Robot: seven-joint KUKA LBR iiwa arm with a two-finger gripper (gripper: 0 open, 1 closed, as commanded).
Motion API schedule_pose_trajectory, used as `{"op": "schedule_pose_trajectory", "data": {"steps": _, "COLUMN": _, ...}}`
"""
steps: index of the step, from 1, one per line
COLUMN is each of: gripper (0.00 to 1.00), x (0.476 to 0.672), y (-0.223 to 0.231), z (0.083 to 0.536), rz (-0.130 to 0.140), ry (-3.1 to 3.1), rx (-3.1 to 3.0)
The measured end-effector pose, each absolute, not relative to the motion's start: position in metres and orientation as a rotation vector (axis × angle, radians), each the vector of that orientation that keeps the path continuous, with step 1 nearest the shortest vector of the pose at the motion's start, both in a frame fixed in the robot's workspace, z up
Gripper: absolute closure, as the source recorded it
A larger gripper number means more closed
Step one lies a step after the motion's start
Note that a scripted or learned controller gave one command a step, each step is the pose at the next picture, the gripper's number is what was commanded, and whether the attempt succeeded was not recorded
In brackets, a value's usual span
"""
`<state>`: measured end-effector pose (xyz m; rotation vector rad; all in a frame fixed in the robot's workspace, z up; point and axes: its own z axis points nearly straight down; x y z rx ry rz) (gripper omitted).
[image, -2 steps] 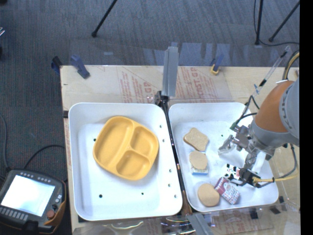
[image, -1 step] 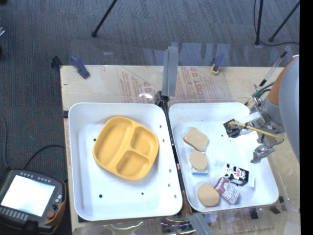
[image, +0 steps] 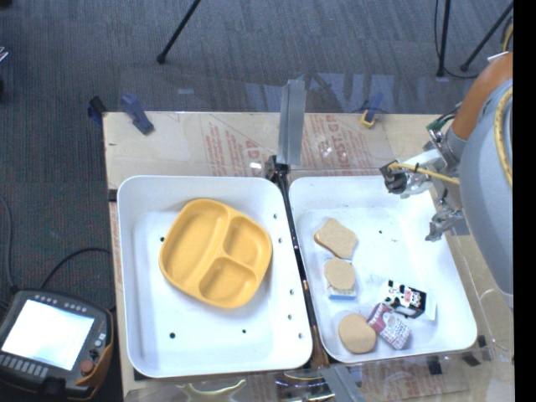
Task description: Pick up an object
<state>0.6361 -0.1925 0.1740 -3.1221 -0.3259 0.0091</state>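
- A robotics lab is showing here: a teach pendant (image: 50, 337) is glowing beside the tabletop (image: 201, 145).
- Tripod legs (image: 186, 19) are standing on grey carpet (image: 50, 74).
- Clamps (image: 136, 112) are sitting at the tabletop's far edge.

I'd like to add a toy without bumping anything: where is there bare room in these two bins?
Left bin: broad bare floor in front of the yellow plate, and a strip behind it. Right bin: bare at the back, between the rear wall and the toast-shaped piece. Crowded: its front, where the round tan piece, pink packet and black-and-white packet cluster.
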Motion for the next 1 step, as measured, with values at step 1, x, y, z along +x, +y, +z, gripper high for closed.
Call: {"op": "schedule_pose_trajectory", "data": {"steps": 1, "gripper": 1.0, "x": 0.6369, "y": -0.1891, "z": 0.1832, "rz": 0.015, "ry": -0.341, "rx": -3.118}}
